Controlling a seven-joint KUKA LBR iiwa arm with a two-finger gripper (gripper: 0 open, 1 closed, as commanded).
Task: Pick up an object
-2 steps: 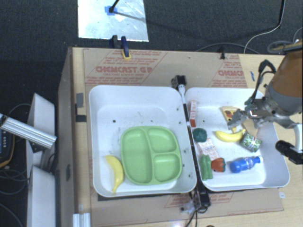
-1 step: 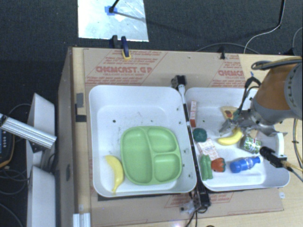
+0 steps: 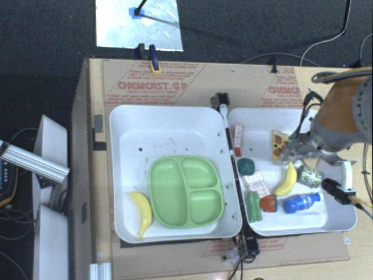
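Lying below end effector (image 3: 295, 150): banana (image 3: 286, 179).

A robotics lab was indicated. Two white bins (image 3: 175, 118) were set on a bench sheeted with printed protective film (image 3: 192, 80), loose cables (image 3: 326, 39) were trailed over dark carpet (image 3: 46, 34), and aluminium framing (image 3: 35, 161) was mounted at the left. Toy food was laid out in the bins.

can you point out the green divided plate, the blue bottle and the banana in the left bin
green divided plate (image 3: 185, 190): camera view, on its middle ridge.
blue bottle (image 3: 301, 203): camera view, on its body.
banana in the left bin (image 3: 143, 212): camera view, on its mid curve.
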